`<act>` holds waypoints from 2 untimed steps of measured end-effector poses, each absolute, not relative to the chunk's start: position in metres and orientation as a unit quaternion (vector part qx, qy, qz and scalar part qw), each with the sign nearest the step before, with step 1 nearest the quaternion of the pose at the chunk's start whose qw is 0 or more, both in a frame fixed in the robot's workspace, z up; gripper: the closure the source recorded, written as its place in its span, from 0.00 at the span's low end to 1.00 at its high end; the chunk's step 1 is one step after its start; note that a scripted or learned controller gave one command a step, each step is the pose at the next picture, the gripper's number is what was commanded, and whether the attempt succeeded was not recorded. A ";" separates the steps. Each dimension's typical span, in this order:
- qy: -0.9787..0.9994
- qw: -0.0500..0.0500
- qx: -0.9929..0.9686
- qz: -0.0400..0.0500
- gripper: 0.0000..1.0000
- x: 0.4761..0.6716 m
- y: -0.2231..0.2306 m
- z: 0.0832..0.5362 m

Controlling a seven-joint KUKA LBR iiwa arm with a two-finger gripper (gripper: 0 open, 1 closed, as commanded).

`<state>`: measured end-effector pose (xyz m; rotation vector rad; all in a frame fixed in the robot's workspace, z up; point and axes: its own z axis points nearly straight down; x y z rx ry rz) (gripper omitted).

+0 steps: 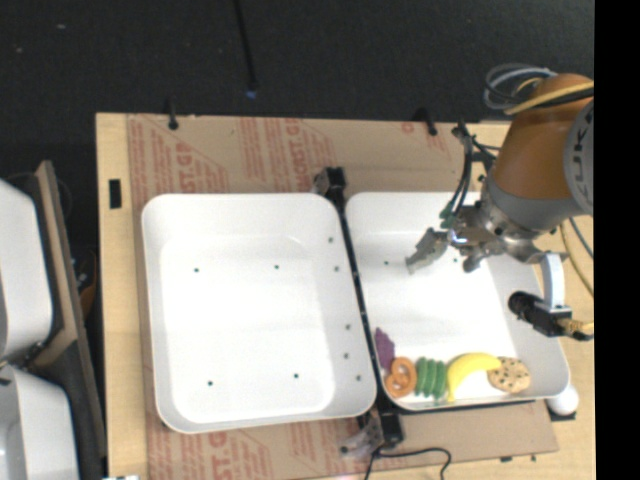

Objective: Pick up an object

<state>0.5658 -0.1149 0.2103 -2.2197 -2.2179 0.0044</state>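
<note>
My gripper point(446, 256) hangs over the back half of the right bin point(420, 313). It is open, its fingers spread with nothing between them. Along that bin's front wall lies a row of small objects: a purple piece point(384, 346), an orange pretzel point(400, 376), a green ribbed piece point(432, 377), a yellow banana point(470, 368) and a brown cookie point(510, 375). The gripper is well behind this row and touches none of them.
The left bin point(190, 268) sits beside the right one, and their walls meet at a dark divider point(352, 278). Both rest on a cardboard sheet point(230, 153) on the bench. A white object point(20, 258) stands at the far left.
</note>
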 end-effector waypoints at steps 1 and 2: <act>-0.707 0.000 -0.707 0.000 0.00 0.567 -0.115 0.213; -0.707 0.002 -0.707 0.001 0.00 0.561 -0.115 0.152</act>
